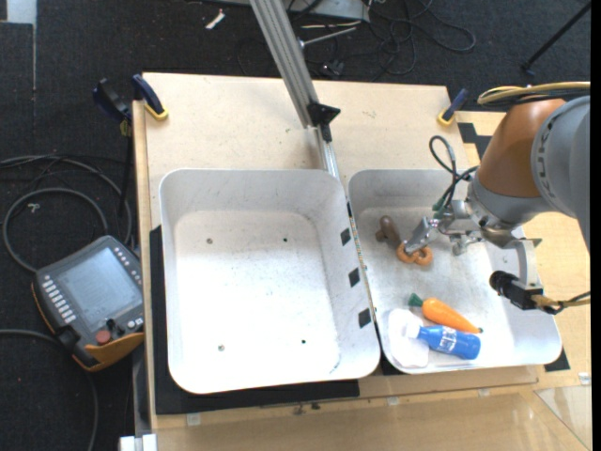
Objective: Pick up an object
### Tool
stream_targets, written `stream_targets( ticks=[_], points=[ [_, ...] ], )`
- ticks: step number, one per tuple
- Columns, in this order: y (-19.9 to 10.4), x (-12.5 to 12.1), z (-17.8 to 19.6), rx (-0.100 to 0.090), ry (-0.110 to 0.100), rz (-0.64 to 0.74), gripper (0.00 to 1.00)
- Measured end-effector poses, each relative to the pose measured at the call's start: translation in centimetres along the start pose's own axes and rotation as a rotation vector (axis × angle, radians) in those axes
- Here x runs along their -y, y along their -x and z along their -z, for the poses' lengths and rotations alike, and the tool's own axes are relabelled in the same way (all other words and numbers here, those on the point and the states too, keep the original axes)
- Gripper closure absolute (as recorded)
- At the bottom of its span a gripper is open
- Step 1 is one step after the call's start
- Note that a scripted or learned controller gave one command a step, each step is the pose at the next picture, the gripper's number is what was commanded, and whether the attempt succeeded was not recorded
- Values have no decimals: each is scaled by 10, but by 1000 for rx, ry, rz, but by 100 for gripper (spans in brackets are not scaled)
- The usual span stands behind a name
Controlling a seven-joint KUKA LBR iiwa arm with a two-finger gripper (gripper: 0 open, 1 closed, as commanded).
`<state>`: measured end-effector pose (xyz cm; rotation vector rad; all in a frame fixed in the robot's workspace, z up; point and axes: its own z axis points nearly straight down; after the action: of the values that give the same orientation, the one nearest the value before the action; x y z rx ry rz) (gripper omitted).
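My gripper hangs low in the right bin, reaching in from the right. Its tip sits right at an orange pretzel-shaped ring, which lies on the bin floor and is partly covered by the gripper. Just left of it lies a small brown piece. Nearer the front of the same bin are an orange carrot, a blue bottle and a white piece bunched together.
The left bin adjoins the right bin along a shared wall. A slanted metal rail rises from the bins' back edge. A teach pendant lies on the floor at the left.
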<state>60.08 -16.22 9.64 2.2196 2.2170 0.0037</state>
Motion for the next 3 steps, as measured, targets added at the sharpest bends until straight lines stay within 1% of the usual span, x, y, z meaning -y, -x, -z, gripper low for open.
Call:
stream_targets(
  ticks=[1,2,3],
  points=[
    [0,0,10,-1,-1,0,100],
    [-1,-2,74,0,1,3,100],
    [0,4,121,1,1,3,100]
  ],
)
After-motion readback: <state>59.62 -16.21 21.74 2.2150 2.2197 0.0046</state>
